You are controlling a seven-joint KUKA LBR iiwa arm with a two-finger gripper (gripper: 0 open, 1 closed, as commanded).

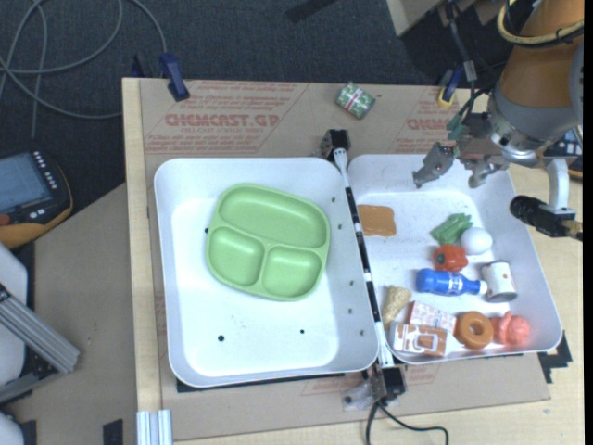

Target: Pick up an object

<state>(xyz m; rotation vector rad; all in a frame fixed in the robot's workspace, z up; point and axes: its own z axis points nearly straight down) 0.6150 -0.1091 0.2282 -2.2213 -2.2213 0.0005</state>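
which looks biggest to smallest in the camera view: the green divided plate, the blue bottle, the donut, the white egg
1. green divided plate, by far the largest, in the left bin
2. blue bottle, lying on its side in the right bin
3. donut
4. white egg

The donut and egg look close in size, so their order is unsure.

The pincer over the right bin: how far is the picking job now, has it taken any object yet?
Nothing looks done yet: the pincer is open and holds nothing. In hand: it hangs over the far end of the right bin. Left to do: go down and grip one object, such as the green item or white ball, both lying in the bin.
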